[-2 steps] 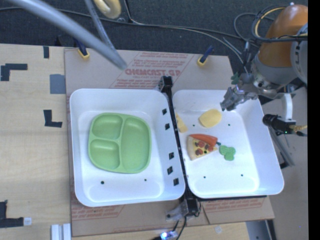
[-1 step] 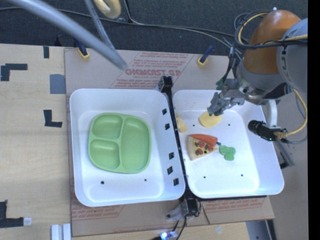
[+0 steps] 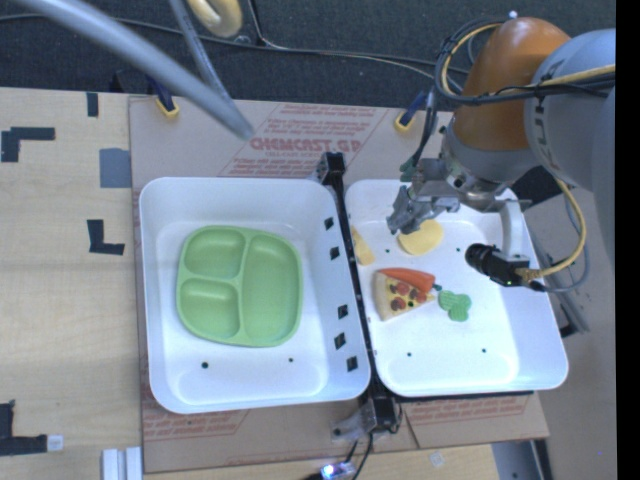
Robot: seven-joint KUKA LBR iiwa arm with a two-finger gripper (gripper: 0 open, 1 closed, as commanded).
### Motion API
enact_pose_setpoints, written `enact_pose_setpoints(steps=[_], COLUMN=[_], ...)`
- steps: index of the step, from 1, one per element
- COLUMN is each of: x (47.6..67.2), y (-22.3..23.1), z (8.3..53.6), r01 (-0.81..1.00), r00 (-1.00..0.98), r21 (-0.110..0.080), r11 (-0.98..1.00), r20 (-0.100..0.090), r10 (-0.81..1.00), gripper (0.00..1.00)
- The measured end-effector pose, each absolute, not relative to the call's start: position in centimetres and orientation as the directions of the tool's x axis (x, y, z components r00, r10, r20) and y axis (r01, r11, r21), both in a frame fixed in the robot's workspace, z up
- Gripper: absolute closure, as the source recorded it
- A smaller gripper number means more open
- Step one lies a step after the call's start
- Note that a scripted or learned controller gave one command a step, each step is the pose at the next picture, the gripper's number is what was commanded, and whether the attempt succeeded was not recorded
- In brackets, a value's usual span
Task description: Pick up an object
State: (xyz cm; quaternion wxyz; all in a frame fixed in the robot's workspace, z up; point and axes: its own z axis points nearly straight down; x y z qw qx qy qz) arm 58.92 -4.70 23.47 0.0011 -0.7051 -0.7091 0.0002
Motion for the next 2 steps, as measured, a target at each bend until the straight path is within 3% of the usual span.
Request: enact_pose_setpoints(steps=[2], x=[57.6], y=[5.1], z=[23.5], r01=[1.000], r00=[-0.006], r21=[-0.003], r11=[0.006], r20=[0.000], r10=[1.000], gripper=[1.00])
